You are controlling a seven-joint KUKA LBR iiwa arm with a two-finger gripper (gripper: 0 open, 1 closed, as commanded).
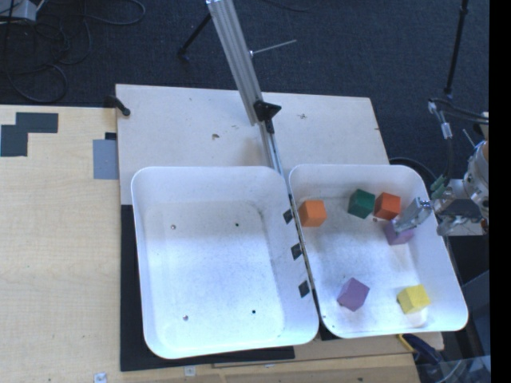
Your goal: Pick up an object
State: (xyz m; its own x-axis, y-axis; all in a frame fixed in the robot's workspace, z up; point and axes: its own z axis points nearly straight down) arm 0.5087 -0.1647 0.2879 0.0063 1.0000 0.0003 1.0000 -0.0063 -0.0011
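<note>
The right bin (447, 266) holds several small blocks. An orange cube (312, 212) lies near its left wall, with a green cube (362, 203) and a red-orange cube (387, 205) toward the back. A purple cube (352, 293) and a yellow cube (413, 298) sit near the front. My gripper (415, 213) reaches in over the bin's right rim, just right of the red-orange cube. Directly below its tip lies a small purple block (397, 234), partly covered by it.
The left bin (152, 238) lies alongside, split from the right bin by a ridge with black clips (296, 250). A slanted aluminium post (239, 62) rises behind the bins. The arm's wrist (467, 206) hangs over the right rim.
</note>
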